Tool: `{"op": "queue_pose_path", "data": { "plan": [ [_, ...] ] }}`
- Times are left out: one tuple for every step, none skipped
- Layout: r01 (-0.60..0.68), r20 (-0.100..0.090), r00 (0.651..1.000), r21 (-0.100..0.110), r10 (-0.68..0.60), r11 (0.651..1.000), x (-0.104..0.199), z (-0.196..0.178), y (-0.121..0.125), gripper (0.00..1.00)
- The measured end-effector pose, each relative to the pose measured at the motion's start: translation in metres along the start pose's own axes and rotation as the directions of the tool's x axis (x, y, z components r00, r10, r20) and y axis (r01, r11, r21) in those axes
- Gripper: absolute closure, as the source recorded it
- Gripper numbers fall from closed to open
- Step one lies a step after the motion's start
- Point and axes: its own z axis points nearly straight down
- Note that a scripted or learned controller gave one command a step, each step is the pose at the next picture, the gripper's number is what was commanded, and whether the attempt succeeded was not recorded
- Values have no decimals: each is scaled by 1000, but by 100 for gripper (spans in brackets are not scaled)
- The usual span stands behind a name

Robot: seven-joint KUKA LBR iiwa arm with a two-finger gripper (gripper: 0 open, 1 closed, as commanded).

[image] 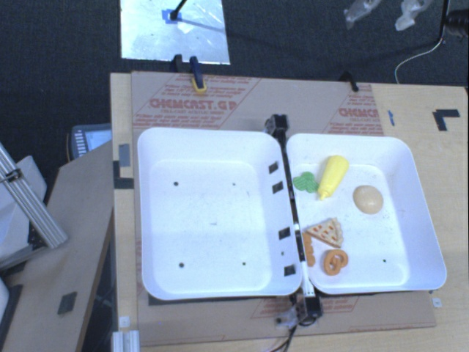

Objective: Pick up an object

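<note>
We see the gripper [382, 4] up at the top right, well apart from both bins, fingers spread open and nothing between them.

The objects all sit in the right bin [418, 196]. A yellow bottle [332, 176] lies tilted near the top middle, touching a small green piece [306, 182] on its left. A tan egg [368, 199] sits just right of the bottle. Lower down, by the divider, there is a pizza slice [326, 232] and under it a pretzel [334, 262].

We judge these to be light plastic toy food, stiff and a bit slippery, not fragile. The bottle looks like the easiest pick: grip across its narrow body at the middle. The egg is round and likely to squirt out of the fingers. The pizza slice and pretzel lie flat, hard to get under.

The left bin [157, 211] has no objects in it.
</note>
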Motion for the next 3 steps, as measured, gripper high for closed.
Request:
{"op": "queue_pose_path", "data": {
  "plan": [
    [0,2,1000,14,0,1000,-3,-1,0,100],
    [1,-2,1000,27,-1,1000,70,66,-2,100],
    [6,-3,1000,25,-6,1000,195,116,-8,100]
  ]
}}
